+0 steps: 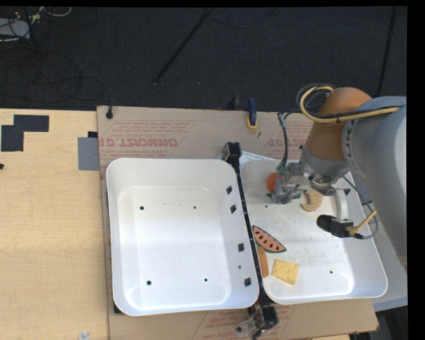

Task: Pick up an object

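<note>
Gripper [285, 192] sits low in the shallow white plastic bin [325, 255]; you cannot tell how wide it stands or whether it grips anything. Small red round object [273, 180] is just beside it on the divider side, so an off-centre close may nudge it away. Tan round piece [311, 201] is opposite; yellow wedge [285, 271] is farther off.

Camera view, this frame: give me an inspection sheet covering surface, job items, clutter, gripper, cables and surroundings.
Surface: left bin and right bin, both white, side by side on a printed cardboard sheet.
Job's things: all in the right bin: watermelon slice, orange stick, yellow square, red round piece, tan round piece.
Clutter: nothing seen.
Gripper: gripper low at the right bin's far end, between the red and tan pieces; a hold cannot be told.
Cables: loose cables on the dark floor behind.
Surroundings: wooden bench with dark patches; blue clamp on the cardboard's far edge.
</note>
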Available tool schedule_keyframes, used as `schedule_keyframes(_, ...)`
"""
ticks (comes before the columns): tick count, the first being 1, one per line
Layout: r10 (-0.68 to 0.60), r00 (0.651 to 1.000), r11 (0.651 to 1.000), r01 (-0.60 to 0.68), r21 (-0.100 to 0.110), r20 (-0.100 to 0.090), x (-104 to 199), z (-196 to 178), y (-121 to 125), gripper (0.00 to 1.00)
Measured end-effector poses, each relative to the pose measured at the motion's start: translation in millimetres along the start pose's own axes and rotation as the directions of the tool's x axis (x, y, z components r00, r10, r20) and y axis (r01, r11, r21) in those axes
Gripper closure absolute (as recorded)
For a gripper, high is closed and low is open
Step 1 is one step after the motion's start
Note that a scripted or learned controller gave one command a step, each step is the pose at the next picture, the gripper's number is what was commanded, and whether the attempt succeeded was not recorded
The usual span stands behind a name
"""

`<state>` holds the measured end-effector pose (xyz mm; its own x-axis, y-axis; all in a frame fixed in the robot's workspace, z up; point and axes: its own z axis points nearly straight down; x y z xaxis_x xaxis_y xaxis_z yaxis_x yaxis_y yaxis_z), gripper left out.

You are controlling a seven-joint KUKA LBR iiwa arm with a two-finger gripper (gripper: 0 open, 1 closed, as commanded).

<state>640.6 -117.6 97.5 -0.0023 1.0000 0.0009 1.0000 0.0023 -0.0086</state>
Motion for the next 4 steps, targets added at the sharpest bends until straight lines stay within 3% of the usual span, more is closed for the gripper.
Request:
schedule_keyframes(1,0.006,1.0,1.0,-0.006,-0.004,-0.001,25,11,-90,1.0)
schedule_keyframes(2,-0.001,1.0,1.0,0.001,-0.012,0.003,7,9,-13,1.0)
schedule_keyframes(3,0.001,1.0,1.0,-0.001,-0.024,0.004,9,-186,-25,1.0)
schedule_keyframes(4,-0.001,1.0,1.0,0.001,-0.019,0.001,37,-292,-59,1.0)
